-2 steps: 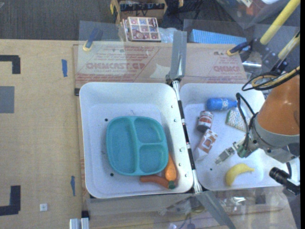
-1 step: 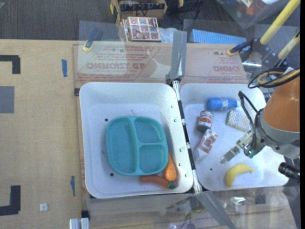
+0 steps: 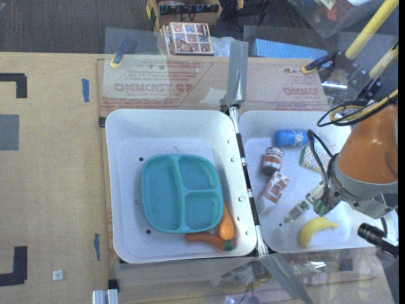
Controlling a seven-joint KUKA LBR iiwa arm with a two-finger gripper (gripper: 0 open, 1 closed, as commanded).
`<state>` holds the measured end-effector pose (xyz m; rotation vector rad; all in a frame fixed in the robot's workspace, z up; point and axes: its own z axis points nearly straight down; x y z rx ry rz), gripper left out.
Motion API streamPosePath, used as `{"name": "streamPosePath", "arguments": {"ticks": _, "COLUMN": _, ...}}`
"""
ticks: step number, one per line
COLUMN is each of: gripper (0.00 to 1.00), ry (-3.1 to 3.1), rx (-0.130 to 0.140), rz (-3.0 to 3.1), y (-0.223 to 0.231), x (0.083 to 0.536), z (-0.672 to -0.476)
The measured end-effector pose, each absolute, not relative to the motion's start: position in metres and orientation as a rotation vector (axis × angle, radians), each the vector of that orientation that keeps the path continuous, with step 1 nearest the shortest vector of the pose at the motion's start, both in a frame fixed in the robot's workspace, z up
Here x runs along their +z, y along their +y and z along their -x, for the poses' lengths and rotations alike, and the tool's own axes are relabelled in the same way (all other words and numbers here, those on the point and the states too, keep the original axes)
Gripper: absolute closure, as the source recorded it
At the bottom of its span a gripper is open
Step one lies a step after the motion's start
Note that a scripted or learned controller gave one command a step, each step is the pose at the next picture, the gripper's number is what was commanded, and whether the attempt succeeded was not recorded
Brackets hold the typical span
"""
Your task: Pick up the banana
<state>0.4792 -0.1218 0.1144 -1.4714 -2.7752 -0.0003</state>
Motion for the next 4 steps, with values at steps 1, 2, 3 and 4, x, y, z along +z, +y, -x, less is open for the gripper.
{"name": "streamPosePath", "arguments": {"ticks": 1, "gripper": 0.00, "ry": -2.775, "rx": -0.001, "rz": 1.478, "y": -0.069, "x": 0.185, "z": -0.480}}
{"name": "streamPosePath", "arguments": {"ticks": 2, "gripper": 0.00, "ry": -2.878, "rx": 0.000, "rz": 1.261, "y": -0.147, "x": 0.136, "z": -0.479}}
{"name": "streamPosePath", "arguments": {"ticks": 3, "gripper": 0.00, "ry": -2.924, "rx": -0.001, "rz": 1.151, "y": -0.158, "x": 0.094, "z": -0.480}}
{"name": "streamPosePath", "arguments": {"ticks": 4, "gripper": 0.00, "ry": -2.790, "rx": -0.003, "rz": 1.450, "y": -0.157, "x": 0.088, "z": -0.481}}
